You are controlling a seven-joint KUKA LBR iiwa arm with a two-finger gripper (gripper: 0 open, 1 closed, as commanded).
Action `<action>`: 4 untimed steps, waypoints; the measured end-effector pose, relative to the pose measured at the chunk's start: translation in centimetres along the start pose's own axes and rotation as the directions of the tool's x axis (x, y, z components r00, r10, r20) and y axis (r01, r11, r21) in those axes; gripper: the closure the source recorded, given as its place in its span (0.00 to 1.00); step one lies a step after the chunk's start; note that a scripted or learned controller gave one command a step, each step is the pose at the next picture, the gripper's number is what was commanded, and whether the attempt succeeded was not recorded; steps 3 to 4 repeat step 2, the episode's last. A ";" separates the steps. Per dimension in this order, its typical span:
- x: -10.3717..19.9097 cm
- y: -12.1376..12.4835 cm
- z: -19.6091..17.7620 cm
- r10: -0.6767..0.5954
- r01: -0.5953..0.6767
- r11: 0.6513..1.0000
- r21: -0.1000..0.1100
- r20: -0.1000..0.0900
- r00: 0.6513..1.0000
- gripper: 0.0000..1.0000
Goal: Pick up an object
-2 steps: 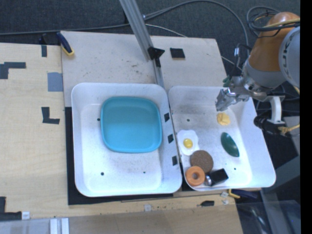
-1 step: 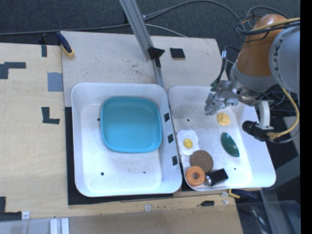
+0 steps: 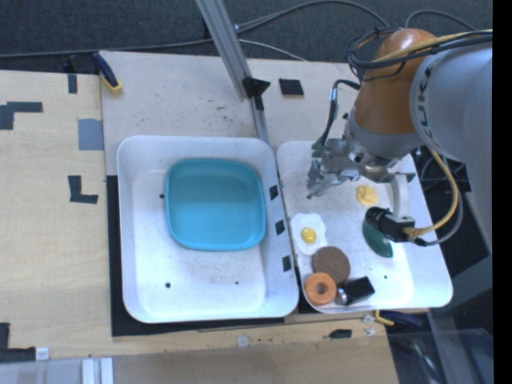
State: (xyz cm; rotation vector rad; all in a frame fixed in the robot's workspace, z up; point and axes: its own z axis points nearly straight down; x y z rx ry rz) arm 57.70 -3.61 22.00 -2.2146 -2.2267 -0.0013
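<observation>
The grey arm hangs over the right bin, gripper poised above bare floor with nothing between its fingers, though how far apart they sit I cannot tell. Nearest pick is the fried egg just below; the brown disc and orange ring lie beyond, so drop straight and centre over the egg.

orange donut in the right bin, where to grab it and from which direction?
Judging from this view, take the orange donut from straight above, fingers across the ring's outer edge, or one finger in the hole. It lies flat near the right bin's front left corner. The brown cookie and a black-and-silver object crowd it, so close front to back.
</observation>
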 end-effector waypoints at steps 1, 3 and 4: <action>5.1 -1.0 0.9 0.001 -0.001 1.000 0.001 0.000 1.000 1.00; 10.7 -1.9 -0.3 0.001 -0.001 1.000 0.000 0.000 1.000 1.00; 10.7 -1.9 -0.3 0.001 -0.001 1.000 0.000 0.000 1.000 1.00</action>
